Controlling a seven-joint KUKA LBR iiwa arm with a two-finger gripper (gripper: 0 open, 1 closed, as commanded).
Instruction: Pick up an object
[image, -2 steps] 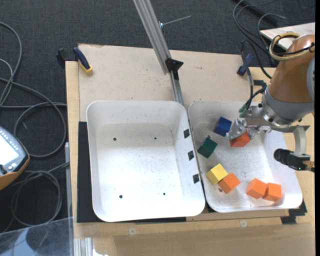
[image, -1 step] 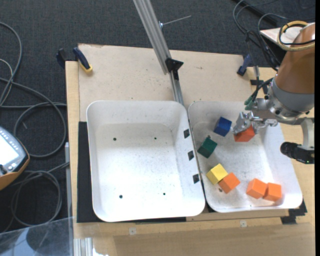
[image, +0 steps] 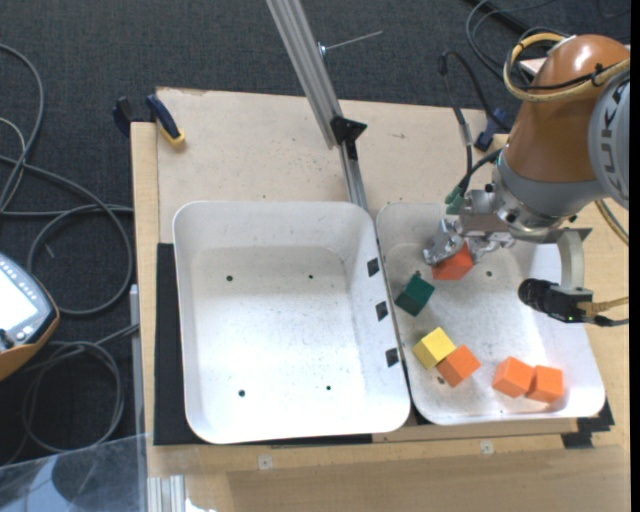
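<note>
Pincer grips orange block over right bin; arm reads "KU".

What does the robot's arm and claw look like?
The arm is a fat rounded orange band joined to a grey shell with dark letters. Thin black cables loop around it. The claw at its tip is small, silvery metal.

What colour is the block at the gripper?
Orange-red block, at the gripper; seen in the camera view.
</note>
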